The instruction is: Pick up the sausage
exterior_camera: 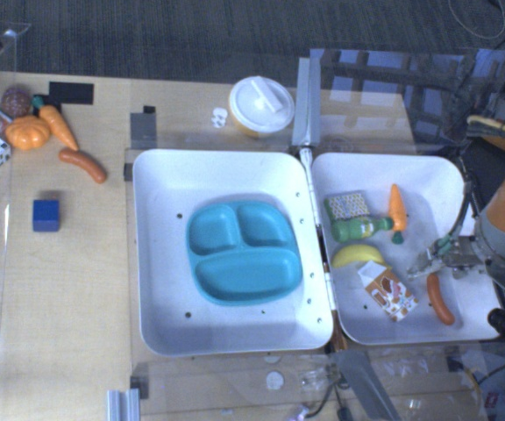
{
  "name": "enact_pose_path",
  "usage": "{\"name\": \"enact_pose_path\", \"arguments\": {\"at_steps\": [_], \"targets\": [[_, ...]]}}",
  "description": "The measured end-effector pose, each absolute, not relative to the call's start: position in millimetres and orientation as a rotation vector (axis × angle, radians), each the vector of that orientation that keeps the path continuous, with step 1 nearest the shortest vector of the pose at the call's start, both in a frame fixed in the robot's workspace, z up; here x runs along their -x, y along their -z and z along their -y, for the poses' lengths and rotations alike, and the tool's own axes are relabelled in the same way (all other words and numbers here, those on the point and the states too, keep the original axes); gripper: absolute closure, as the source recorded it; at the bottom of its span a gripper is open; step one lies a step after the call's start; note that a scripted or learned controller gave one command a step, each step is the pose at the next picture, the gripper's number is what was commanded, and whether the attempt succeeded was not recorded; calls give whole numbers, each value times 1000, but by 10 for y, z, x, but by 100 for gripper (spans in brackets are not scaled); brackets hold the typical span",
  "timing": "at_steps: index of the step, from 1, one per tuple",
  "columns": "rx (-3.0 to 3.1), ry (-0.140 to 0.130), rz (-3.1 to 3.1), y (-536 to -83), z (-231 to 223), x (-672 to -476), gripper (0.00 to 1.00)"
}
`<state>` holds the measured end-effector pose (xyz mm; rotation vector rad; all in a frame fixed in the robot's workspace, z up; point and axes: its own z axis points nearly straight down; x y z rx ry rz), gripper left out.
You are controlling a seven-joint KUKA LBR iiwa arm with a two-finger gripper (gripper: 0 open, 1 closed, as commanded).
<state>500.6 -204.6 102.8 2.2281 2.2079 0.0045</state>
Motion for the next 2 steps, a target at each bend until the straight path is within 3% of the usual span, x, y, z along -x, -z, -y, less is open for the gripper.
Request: {"name": "enact_pose_path", "arguments": {"at_steps": [1,2], "targets": [[-2225,-9,-2206,-1138,2042,-5024,100],[-2224,-8,-2206,-1137,2041,-5024,0]]}}
